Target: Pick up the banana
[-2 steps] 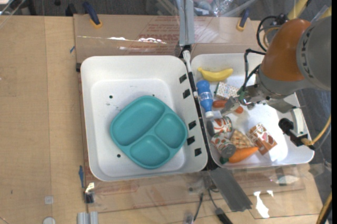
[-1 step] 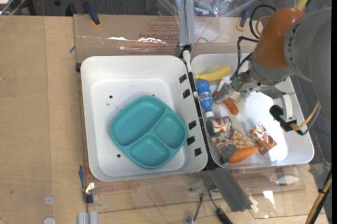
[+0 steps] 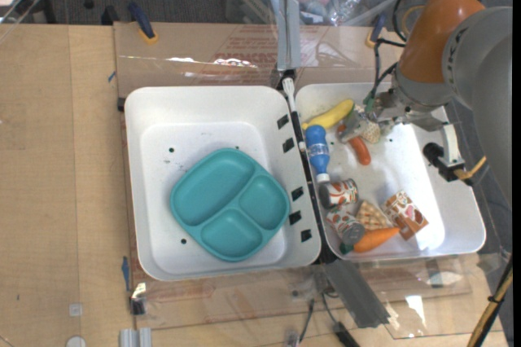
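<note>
Toy carrot [image 3: 376, 239] lies well below the end effector [image 3: 368, 122], whose state I cannot tell, just right of the banana [image 3: 330, 115].

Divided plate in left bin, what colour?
Teal, plain with no pattern; the plate shows best in the camera view, lying in the left bin.

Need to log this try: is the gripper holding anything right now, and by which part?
Cannot tell. The gripper sits low in the right white bin, beside the yellow banana, but its tip is lost in clutter, so no hold shows.
</note>
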You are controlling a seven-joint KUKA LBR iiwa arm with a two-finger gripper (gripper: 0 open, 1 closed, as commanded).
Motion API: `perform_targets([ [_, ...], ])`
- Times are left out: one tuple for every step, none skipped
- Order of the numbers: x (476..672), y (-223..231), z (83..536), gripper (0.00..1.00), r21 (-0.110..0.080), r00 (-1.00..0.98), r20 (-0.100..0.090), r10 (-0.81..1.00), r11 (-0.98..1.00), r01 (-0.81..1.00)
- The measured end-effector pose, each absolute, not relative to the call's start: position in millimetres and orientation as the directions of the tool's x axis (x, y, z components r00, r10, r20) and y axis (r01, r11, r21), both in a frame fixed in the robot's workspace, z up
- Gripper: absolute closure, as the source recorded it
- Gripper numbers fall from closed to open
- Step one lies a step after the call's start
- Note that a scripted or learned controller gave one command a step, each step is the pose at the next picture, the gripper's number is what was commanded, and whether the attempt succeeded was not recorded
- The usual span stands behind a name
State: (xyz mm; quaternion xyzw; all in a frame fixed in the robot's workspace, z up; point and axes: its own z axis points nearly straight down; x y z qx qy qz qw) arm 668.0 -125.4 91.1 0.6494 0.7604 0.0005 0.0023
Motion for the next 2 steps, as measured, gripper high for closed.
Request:
perform_targets([
  [668.9,-99.2,89.4,0.00,0.005,-0.313,-0.005,0.950,0.313,0.950],
  [668.9,-99.1,89.4,0.00,0.005,-0.313,-0.006,0.950,0.313,0.950],
])
